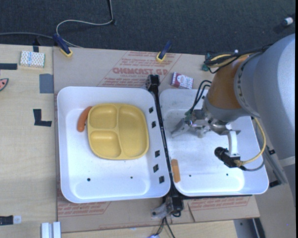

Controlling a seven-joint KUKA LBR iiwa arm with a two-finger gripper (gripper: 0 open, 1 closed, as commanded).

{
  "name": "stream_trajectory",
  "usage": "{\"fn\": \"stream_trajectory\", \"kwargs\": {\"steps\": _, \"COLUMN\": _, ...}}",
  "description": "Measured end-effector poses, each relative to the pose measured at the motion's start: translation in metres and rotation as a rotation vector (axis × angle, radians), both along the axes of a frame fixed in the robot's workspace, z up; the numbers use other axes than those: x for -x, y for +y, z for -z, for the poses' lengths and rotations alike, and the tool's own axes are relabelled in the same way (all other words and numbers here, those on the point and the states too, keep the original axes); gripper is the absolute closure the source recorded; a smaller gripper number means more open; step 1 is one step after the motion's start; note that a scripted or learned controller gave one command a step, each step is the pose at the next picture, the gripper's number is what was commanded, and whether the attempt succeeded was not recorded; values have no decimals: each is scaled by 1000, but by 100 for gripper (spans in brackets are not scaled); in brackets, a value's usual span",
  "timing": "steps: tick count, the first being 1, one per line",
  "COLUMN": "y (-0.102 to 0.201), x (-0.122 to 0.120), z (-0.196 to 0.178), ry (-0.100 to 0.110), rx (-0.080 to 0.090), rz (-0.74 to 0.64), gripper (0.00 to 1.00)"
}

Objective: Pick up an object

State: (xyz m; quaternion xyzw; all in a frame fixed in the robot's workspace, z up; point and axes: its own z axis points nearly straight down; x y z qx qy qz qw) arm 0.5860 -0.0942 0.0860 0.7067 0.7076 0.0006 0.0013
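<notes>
A yellow divided plate (118,131) lies in the left bin (74,182), with an orange sausage-shaped piece (82,119) against its left edge. Another small orange piece (175,170) rests at the left edge of the right bin (248,182). My gripper (184,127) hangs low over the upper-left part of the right bin, its fingers pointing left and down. Nothing shows between them. The grey arm with its orange band (225,90) covers the bin's upper right.
A small red-and-white packet (181,80) lies on the cardboard behind the right bin. Blue and yellow clamps (63,44) hold the cardboard's back edge. A black divider (159,133) runs between the bins. A black cable (230,157) loops beneath the wrist.
</notes>
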Motion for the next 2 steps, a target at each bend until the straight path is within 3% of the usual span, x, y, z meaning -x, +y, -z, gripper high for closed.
{"fn": "stream_trajectory", "kwargs": {"steps": 1, "y": 0, "x": 0, "z": -10, "ry": 0, "rx": 1, "rz": 0, "gripper": 100}}
{"fn": "stream_trajectory", "kwargs": {"steps": 2, "y": 0, "x": 0, "z": -19, "ry": 1, "rx": 0, "rz": -1, "gripper": 100}}
